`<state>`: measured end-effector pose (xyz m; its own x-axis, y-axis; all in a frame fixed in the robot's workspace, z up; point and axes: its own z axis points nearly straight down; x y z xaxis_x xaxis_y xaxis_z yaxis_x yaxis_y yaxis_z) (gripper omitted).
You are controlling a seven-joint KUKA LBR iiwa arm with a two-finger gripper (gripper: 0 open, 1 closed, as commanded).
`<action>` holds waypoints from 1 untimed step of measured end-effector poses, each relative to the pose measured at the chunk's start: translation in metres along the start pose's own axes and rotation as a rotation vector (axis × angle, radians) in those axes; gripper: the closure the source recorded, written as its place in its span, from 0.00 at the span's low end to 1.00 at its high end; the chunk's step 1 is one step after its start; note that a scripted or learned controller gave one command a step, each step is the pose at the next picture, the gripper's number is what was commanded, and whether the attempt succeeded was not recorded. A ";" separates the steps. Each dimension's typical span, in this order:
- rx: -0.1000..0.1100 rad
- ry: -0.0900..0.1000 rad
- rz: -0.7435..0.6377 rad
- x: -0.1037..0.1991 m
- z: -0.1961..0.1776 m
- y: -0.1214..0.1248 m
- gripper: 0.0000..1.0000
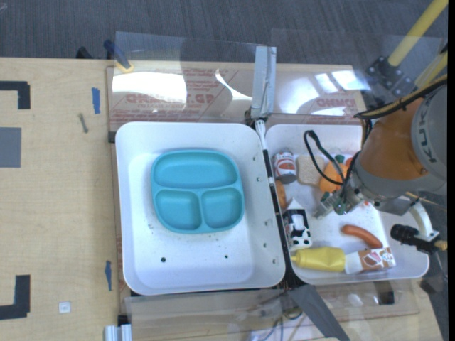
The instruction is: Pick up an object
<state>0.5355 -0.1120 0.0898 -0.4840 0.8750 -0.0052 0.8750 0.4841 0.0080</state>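
Note:
My gripper [336, 204] hangs low over the middle of the right bin [409, 268], under the arm's orange band [389, 151]. Just beyond it lie an orange toy [329, 178] and a beige bread slice [307, 169], with a small red-and-white can [285, 165] at the bin's far left. A black-and-white cow figure [297, 226] lies to the gripper's left. An orange sausage [361, 234] lies nearer the front, right of the gripper. Along the front wall lie a yellow piece [320, 259] and a brown-and-white packet [373, 260]. Nothing shows held by the gripper.
The left bin [135, 190] holds a blue divided plate [197, 190]. A black cable [316, 148] loops from the wrist over the right bin. A clear plastic sheet [213, 84] lies behind both bins, and a yellow pole [423, 23] slants at the top right.

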 end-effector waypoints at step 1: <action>0.001 0.000 0.170 -0.006 -0.098 0.065 1.00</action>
<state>0.5948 -0.0857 0.1882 -0.3291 0.9443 -0.0035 0.9443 0.3291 0.0076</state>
